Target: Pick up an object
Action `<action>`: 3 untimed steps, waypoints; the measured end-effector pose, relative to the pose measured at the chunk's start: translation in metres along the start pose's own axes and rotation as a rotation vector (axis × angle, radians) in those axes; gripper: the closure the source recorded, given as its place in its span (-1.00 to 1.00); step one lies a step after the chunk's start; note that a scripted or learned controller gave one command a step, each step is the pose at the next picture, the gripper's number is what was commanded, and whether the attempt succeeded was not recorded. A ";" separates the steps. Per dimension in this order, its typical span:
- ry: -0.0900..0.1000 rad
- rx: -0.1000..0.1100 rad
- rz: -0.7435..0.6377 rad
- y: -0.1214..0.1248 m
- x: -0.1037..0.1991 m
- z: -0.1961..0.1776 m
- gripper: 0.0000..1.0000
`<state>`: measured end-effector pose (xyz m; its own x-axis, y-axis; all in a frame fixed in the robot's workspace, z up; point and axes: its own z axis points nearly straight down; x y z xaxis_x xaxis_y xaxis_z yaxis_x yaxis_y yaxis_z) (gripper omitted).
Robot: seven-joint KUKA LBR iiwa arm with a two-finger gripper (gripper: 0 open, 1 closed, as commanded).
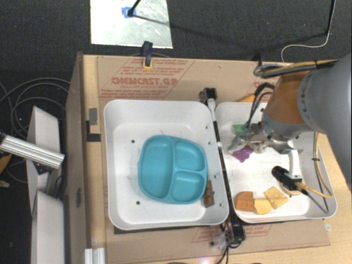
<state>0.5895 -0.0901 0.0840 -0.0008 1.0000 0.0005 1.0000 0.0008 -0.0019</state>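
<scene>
Two bins, pincer (242, 143) low in right bin (319, 202).
Left bin (118, 147): blue plate (172, 169). Pincer over purple piece (242, 155); grip state cannot be told.

- Two white bins — one at nine o'clock (118, 147), one at three o'clock (319, 205).
- One blue divided plate (171, 169).
- Three tan food pieces (263, 199) at five o'clock.
- One purple piece (242, 154).
- One green piece (240, 129).
</scene>
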 end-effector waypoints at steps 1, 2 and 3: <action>-0.002 -0.010 -0.001 0.004 -0.001 -0.013 1.00; -0.002 -0.009 -0.001 0.004 -0.001 -0.013 -1.00; -0.002 -0.009 -0.005 0.070 -0.012 -0.001 -1.00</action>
<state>0.6598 -0.1022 0.0849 -0.0059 1.0000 -0.0015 1.0000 0.0059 0.0067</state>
